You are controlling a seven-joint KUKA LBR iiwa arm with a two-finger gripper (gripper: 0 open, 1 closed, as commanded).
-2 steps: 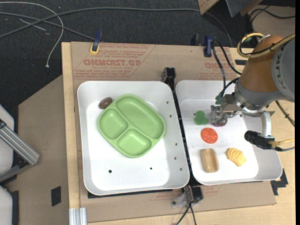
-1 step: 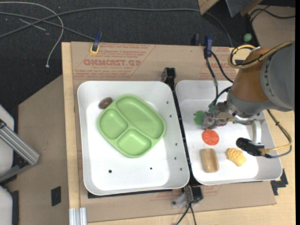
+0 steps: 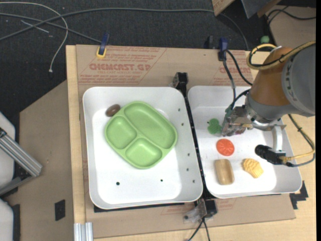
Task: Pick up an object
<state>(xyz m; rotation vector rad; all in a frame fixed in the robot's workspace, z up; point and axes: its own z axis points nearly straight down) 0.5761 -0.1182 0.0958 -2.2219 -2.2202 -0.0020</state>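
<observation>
Over the right bin [image 3: 286,185] – tool [image 3: 233,128] low beside a green object [image 3: 214,126] – finger state unclear

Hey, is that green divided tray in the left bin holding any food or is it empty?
Empty. All three compartments of the green tray show bare green plastic. The small brown piece lies outside it, at its upper left edge on the left bin floor.

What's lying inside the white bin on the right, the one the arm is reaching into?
The right white bin holds a round red-orange piece, a tan bread-like block, a yellow ridged piece and a green item. The gripper covers part of the green item and the floor beneath.
</observation>
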